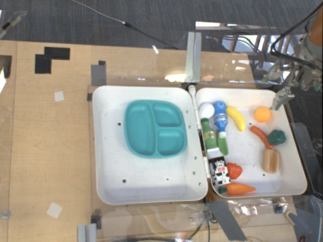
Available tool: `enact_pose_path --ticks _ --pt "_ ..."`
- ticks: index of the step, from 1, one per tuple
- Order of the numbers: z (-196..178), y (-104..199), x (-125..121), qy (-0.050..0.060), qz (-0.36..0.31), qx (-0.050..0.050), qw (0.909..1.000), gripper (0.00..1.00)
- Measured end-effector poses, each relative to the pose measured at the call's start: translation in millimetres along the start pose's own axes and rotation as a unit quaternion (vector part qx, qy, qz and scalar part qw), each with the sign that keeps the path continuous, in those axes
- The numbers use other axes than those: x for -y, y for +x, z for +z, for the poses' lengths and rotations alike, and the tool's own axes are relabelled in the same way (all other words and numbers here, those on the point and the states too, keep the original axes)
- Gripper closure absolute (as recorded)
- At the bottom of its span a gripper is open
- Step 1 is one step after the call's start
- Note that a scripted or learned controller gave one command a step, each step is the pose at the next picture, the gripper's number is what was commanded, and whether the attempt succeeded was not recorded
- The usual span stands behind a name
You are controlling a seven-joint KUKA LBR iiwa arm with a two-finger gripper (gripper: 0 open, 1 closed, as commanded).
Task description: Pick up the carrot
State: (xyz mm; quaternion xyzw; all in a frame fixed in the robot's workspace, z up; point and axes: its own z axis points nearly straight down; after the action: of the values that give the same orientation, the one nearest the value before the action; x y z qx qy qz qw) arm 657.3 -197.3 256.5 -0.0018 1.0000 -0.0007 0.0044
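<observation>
The carrot (240, 188) lies at the right bin's (298, 185) near edge, while the gripper (280, 99) waits over the far right corner, holding nothing, its opening unclear.

The arm reaches in at the table's far right corner, its tool (280, 99) hanging low there, pointed down; whether its tips are parted is unclear.

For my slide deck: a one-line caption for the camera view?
Gripper hovers at the right bin's far corner; carrot lies untouched at its near edge.
</observation>
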Motion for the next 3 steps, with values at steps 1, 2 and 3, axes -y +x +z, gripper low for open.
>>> enact_pose_path --ticks 1,2,3 --pt "124.4 -10.7 6.3 -0.001 0.098 -0.004 0.9951 0.00" --pt "170.4 2.7 8.4 0.001 0.214 -0.005 0.9769 0.00" --pt "154.9 -2.0 6.9 0.001 0.210 0.004 0.9776 1.00"
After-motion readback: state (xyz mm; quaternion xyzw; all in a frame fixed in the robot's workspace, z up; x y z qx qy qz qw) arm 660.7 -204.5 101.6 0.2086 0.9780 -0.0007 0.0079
